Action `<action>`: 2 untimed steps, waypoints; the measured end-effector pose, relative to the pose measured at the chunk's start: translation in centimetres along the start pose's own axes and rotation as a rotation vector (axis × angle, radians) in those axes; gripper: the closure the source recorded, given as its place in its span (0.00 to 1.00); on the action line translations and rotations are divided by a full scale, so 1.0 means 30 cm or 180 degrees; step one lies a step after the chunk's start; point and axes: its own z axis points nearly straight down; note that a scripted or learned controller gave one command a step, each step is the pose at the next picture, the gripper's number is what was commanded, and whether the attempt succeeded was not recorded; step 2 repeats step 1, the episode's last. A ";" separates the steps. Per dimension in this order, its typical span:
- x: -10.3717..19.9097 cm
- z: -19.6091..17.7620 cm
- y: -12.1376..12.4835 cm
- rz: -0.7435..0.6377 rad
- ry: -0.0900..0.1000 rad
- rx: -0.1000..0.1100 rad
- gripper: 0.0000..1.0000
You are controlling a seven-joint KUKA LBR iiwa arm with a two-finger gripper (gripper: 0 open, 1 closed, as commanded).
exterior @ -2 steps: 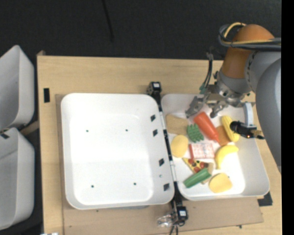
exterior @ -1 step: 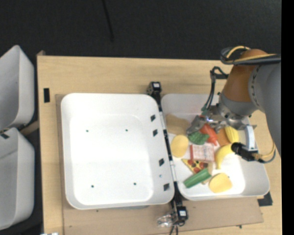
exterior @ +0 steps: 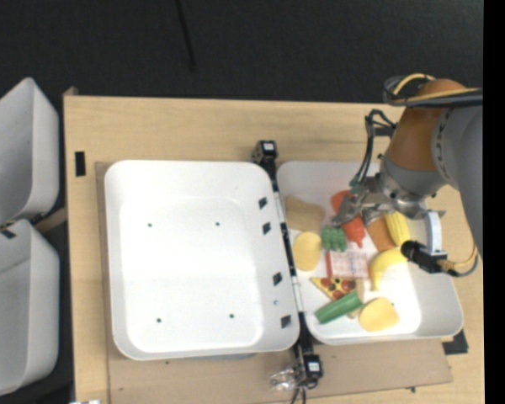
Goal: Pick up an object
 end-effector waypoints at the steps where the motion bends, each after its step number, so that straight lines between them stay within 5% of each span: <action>1: 0.217 -0.344 0.184 -0.0024 0.0018 0.0014 1.00; 2: 0.217 -0.344 0.184 -0.0024 0.0018 0.0014 1.00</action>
